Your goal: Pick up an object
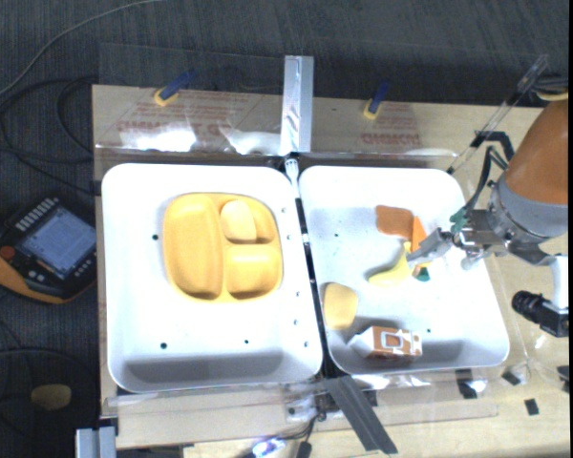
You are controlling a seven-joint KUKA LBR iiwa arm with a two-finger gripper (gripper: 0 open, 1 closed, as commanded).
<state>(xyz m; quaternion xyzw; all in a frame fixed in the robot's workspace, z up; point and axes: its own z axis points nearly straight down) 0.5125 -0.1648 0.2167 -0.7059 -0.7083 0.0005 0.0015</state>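
Yellow divided tray (222,246) in left bin (124,284), well left of the pincer. Right bin (477,342): pale round piece (340,305) and small printed box (393,343) lower left of pincer, orange piece (396,220) upper left, yellow banana-like piece (392,267) just left. Pincer (430,246) above right bin; finger state can't tell.

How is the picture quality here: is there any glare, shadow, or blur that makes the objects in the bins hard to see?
Camera view: even, soft lighting; the white right bin looks slightly overexposed, with faint shadows along the walls. The end effector is a little blurred. The yellow tray in the left bin reads clearly, though slightly washed out.
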